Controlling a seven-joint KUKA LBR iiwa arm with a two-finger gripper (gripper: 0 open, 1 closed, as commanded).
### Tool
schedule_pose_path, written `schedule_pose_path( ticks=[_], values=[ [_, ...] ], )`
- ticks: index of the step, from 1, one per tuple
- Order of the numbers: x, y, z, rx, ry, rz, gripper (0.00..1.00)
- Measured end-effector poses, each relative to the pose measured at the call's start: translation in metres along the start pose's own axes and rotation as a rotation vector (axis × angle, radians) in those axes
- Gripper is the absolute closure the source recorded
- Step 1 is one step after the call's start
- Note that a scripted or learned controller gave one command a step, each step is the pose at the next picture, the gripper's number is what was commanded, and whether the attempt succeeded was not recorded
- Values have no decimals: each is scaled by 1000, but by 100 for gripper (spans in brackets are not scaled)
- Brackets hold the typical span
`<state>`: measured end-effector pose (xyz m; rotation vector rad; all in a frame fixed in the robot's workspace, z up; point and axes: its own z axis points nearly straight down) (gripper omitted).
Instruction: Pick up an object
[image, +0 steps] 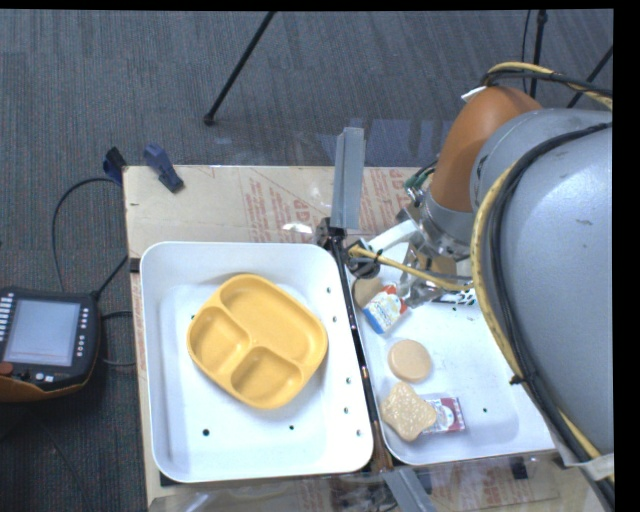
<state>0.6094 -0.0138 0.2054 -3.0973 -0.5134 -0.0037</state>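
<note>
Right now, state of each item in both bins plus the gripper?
Yellow plastic divided plate: flat, upright, in left white bin, nothing in its compartments.
Round tan cookie: flat in right white bin.
Square toast-like piece: overlapping small red-and-white packet.
Blue-and-white packet: lying below gripper.
Gripper: low over right bin, holding nothing visible.
</note>
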Motion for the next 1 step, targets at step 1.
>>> schedule_pose_path(
  ticks=[1],
  values=[
    [31, -12, 23, 2, -11, -50, 100]
  ],
)
